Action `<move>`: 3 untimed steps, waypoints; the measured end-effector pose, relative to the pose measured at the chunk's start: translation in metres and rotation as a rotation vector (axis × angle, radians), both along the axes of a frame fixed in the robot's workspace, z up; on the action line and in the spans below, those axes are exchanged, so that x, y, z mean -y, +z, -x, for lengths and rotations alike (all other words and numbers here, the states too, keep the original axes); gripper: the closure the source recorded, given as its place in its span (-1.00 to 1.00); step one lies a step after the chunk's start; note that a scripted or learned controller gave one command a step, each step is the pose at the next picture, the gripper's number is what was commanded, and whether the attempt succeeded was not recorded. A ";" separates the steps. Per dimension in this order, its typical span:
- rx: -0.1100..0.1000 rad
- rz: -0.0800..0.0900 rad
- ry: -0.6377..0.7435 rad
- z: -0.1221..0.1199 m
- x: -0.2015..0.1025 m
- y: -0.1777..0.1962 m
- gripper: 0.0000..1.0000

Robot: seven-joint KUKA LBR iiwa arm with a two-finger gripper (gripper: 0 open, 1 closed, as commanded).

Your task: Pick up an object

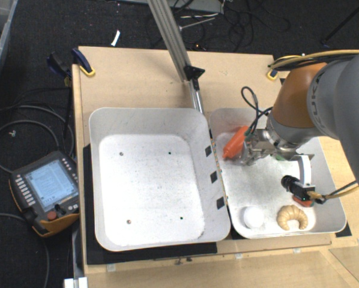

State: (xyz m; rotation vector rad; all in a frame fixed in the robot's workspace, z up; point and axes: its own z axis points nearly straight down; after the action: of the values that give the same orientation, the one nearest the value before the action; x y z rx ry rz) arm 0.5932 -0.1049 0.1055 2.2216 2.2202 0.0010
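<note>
The grey arm with its orange band reaches in from the right, over the right bin (335,221). Its end effector (250,152) is down low at the far left part of that bin, right beside an orange carrot (234,143). The carrot looks like it touches the end effector, but I cannot tell if it is held or how far open the end effector is. Near the front of the same bin lie a white ball (253,216) and a tan croissant (293,217), close together. The left bin (101,125) sits beside it on the bench (137,77).
</note>
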 end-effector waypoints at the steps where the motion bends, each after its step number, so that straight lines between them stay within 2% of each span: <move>1: 0.005 0.001 0.003 -0.011 0.004 0.056 1.00; 2: 0.006 0.002 0.003 -0.012 0.004 0.105 1.00; 3: -0.001 -0.002 0.008 -0.004 -0.048 0.116 1.00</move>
State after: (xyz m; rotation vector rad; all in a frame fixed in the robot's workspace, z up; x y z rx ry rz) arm 0.5972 -0.0566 0.2218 2.2134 2.2308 0.0021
